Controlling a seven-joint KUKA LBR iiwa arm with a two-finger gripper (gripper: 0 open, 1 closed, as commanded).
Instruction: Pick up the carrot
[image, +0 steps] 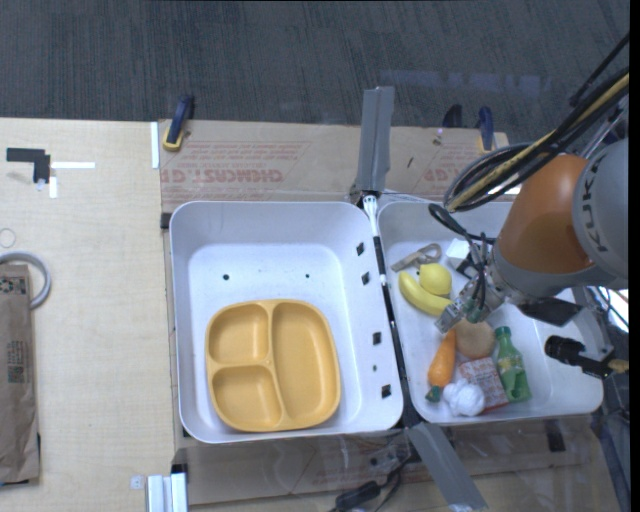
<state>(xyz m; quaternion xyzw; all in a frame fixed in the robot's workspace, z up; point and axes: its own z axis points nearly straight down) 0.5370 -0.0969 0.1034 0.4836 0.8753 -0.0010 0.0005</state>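
One carrot (441, 360), lying in the right bin (570, 400) just below the jaws (462, 309) and beside a banana (424, 290), not yet lifted; jaws' opening cannot be told; pick-up apparently still to do.

— What do we see in the left bin (195, 300)?
— We see a yellow divided plate (271, 364) with three compartments, lying flat toward the near side.
— And in the right bin (575, 400)?
— We find a banana (422, 290) near the divider, a green bottle (511, 362) lying beside a red-and-white packet (482, 377), and a white garlic bulb (463, 398) at the near edge.
— Elsewhere on our worktop (90, 300)?
— We spot a brown paper bag (17, 370) at the far left, and cardboard (260, 165) behind the bins, held by blue clamps (179, 122).
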